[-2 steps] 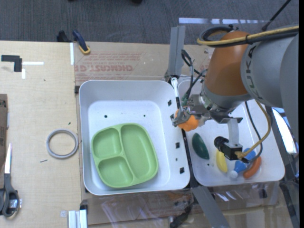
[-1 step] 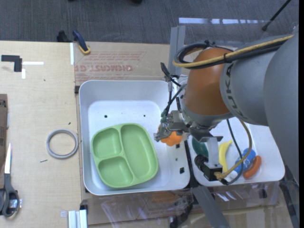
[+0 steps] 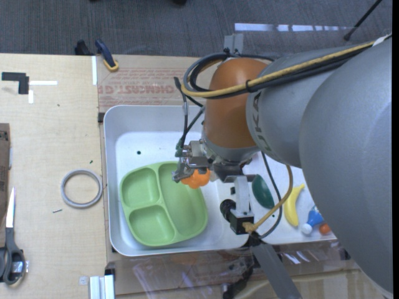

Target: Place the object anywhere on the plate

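Gripper (image 3: 189, 170) seems clamped on orange obj (image 3: 198, 179) over green plate (image 3: 163, 207) right rim; compartments free.

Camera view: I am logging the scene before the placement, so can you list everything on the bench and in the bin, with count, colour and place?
plate: 1, light green, three compartments, in the bin's left half
orange object: 1, orange, at the plate's upper right edge, right under the gripper
banana: 1, yellow, right part of the bin
dark green object: 1, dark green, just left of the banana
small toy: 1, blue, white and orange, lower right of the bin
bin: 1, white, centre of the bench
ring: 1, grey, on the wooden bench left of the bin
scissors: 1, metal, far left edge
clamp: 1, blue and orange, above the bin
arm: 1, grey with orange band, from the right
gripper: 1, over the plate's upper right
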